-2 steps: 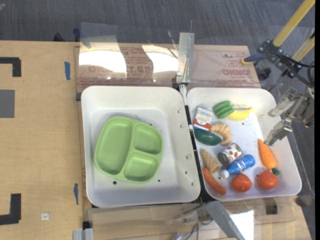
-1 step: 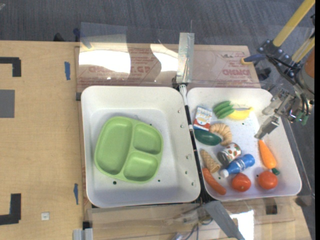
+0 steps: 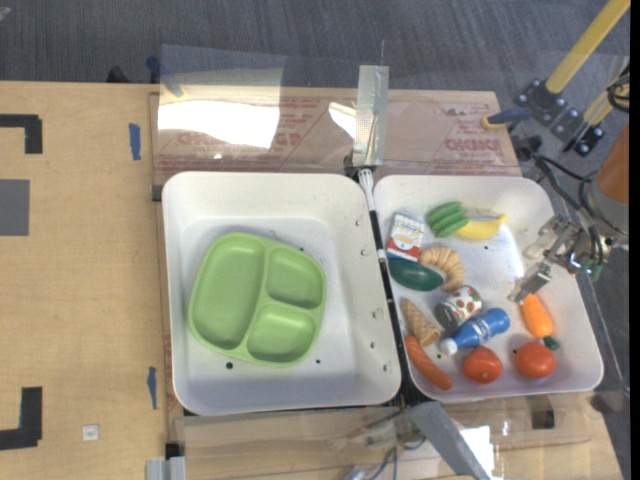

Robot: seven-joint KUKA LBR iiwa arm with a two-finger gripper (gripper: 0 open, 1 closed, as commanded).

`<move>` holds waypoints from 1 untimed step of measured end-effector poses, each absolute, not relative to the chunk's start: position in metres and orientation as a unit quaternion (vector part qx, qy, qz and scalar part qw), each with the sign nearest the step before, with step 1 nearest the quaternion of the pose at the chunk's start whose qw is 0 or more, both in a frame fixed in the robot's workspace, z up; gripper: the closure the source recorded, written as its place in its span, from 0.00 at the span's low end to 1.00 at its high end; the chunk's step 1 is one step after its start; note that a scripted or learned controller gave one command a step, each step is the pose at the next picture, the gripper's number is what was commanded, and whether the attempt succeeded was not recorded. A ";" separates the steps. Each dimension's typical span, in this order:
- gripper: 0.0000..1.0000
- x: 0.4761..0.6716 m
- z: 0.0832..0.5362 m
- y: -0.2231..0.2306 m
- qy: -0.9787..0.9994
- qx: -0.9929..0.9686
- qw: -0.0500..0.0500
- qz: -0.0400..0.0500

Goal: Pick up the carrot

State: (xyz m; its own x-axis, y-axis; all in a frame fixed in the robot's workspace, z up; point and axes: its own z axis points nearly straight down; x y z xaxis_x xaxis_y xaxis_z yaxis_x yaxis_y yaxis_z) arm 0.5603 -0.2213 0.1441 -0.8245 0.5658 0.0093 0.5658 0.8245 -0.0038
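We are looking at a robotics lab: a plywood bench (image 3: 70, 268) marked with black tape, two white bins (image 3: 270, 193) with toy food, clear plastic sheeting (image 3: 230, 123), grey carpet (image 3: 300, 8).

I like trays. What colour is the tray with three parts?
Light green. The tray shows best in the camera view.

We see two white bins (image 3: 262, 190). One holds a light green divided plate (image 3: 258, 297). The other holds an orange carrot (image 3: 538, 315), two red-orange tomatoes (image 3: 483, 365), a yellow banana (image 3: 481, 229) and a blue-and-white bottle (image 3: 477, 330).
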 end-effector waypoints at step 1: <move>0.00 0.549 0.096 -0.223 -0.939 -0.344 -0.004 0.000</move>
